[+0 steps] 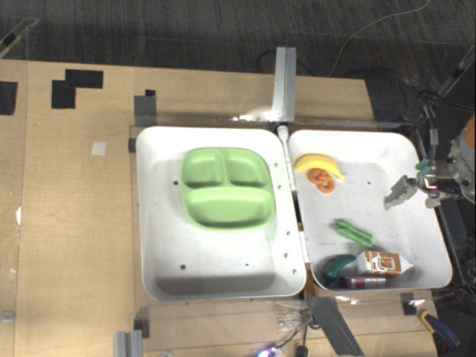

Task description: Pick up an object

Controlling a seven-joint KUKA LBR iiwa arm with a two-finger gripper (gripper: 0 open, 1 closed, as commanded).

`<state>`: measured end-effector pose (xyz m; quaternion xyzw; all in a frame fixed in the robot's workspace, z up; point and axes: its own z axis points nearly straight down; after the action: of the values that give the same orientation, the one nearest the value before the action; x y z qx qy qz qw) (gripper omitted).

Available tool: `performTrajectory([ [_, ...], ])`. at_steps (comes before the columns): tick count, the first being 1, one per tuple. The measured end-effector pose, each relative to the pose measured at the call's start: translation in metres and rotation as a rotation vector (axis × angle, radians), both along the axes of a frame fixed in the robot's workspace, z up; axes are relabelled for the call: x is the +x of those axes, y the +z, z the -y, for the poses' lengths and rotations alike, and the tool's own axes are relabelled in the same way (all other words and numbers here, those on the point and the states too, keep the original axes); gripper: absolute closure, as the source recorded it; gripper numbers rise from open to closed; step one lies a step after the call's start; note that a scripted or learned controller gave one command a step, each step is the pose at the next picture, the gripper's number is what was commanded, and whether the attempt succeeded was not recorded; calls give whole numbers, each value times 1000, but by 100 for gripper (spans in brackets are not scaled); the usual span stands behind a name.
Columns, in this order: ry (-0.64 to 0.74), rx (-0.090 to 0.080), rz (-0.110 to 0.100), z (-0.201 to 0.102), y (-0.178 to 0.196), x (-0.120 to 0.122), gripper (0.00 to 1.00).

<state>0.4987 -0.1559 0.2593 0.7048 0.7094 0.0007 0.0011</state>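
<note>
The right bin (372, 155) holds a yellow banana (318, 163) with an orange ring-shaped piece (322, 181) against it near the bin's back left. A green pod-like object (353, 232) lies near the middle. At the front edge sit a dark teal object (337, 265), a small orange-and-white carton (384, 262) and a purple-red marker (362, 280). My gripper (415, 194) hangs over the right bin's right side, open, with nothing between its fingers. It is well clear of all the objects.
The left bin (160, 222) holds a green divided plate (227, 187). A metal post (285, 84) rises behind the seam between the bins. Cables and dark gear crowd the right edge of the bench beside the arm.
</note>
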Motion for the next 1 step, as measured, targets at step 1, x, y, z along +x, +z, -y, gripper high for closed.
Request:
performTrajectory([
  [1,-73,1,-3,-53,-126,-11,0],
])
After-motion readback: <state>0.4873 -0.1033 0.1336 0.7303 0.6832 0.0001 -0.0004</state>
